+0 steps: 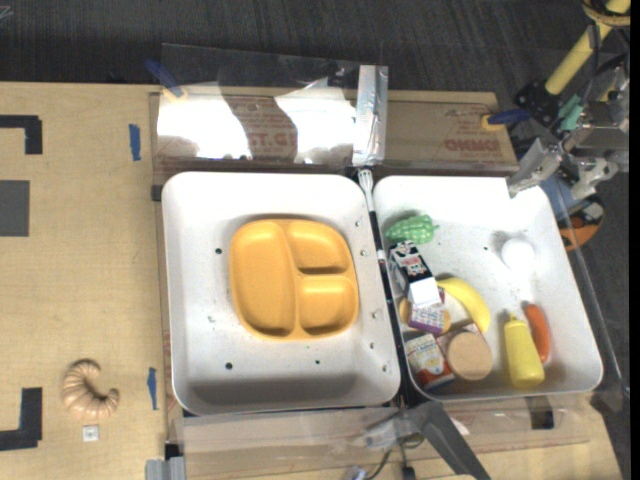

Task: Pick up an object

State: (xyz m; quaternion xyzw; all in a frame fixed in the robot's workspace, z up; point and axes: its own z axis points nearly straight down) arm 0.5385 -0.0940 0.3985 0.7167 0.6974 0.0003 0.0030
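At the frame's upper right, the gripper (540, 163) hangs over the right bin's (575, 268) far corner, partly cut off and tangled in cables; whether it is clenched cannot be made out. Below lie a yellow mustard bottle (522, 351), banana (468, 303) and green toy (412, 229). A glossy yellow divided plate (293, 276) sits in the left bin (190, 268).

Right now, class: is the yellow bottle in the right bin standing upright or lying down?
Lying down. The yellow bottle shows its full length flat on the right bin floor, cap end towards the far side, beside the carrot.
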